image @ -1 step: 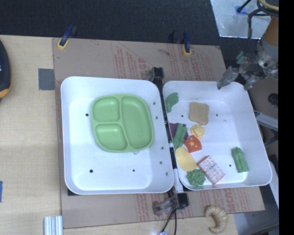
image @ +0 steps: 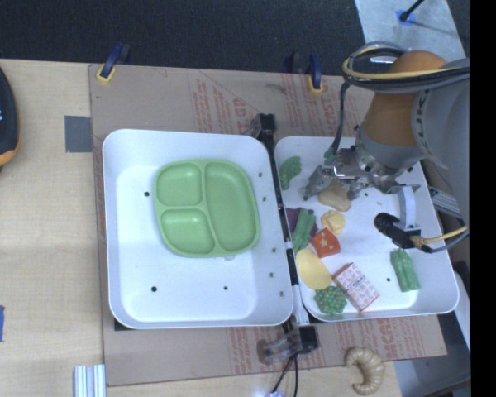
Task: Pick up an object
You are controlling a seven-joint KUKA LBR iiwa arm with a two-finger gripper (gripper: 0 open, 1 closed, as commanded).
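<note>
Wooden bench (image: 41,246) with a cardboard mat bearing two white bins side by side. Left bin (image: 128,300) holds a green divided plate (image: 207,207). Right bin (image: 426,300) holds toy foods. At its far end, the gripper (image: 341,184) is low over a tan piece (image: 334,198); whether anything is gripped cannot be told. Neighbouring pieces crowd close, so a grasp could nudge them, slip, or catch two.

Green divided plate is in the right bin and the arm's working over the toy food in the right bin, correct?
Not quite. The camera view shows the green divided plate in the left bin. The arm's gripper is over the toy food in the right bin.
</note>
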